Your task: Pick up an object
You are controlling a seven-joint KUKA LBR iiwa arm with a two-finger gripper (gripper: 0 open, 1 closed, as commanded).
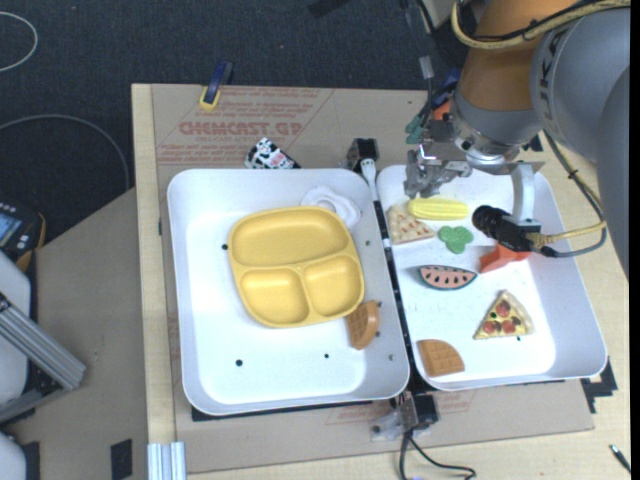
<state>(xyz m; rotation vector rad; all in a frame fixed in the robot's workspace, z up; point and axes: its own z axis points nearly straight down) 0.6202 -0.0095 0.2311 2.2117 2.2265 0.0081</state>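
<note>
The grey arm with the orange band reaches in over the right shallow white bin (575,318), and its end effector (432,176) hangs at that bin's far left corner, directly above the yellow corn cob toy (439,209); whether it is released or clenched cannot be told, and nothing is seen gripped in it. The corn cob lies across the top of a tan waffle-patterned cracker piece (405,225), close to the right bin's left wall. Just beside the corn cob, toward the bin's middle, sits a small green broccoli-like piece (456,237). Nearer the front edge of the right bin lie a watermelon slice toy (446,276), a pizza slice toy (503,317) and a brown bread-shaped piece (440,356), each apart from the others. The left shallow white bin (200,348), touching the right bin's left wall, holds a yellow three-compartment plastic plate (295,266) and a small brown croissant-shaped piece (364,323) against the plate's near right edge.
</note>
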